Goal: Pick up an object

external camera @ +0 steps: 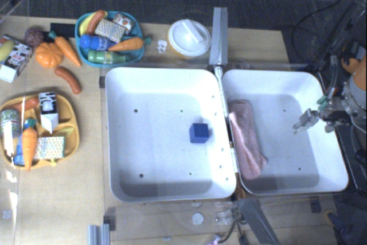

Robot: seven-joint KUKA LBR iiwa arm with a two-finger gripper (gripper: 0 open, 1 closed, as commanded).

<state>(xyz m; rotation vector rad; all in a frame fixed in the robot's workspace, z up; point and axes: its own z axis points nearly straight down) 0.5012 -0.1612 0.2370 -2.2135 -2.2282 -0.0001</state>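
A small blue cube sits on the floor of the left bin, right of its middle. A pink cloth lies rumpled along the left wall of the right bin. My gripper hangs over the right bin's right side, far from the cloth and the cube. Its fingers stand open with nothing between them.
A blue bowl and a yellow tray of toy food stand left of the bins. Loose toy vegetables lie between them. A white lidded tub is behind the left bin. Cables hang at the right.
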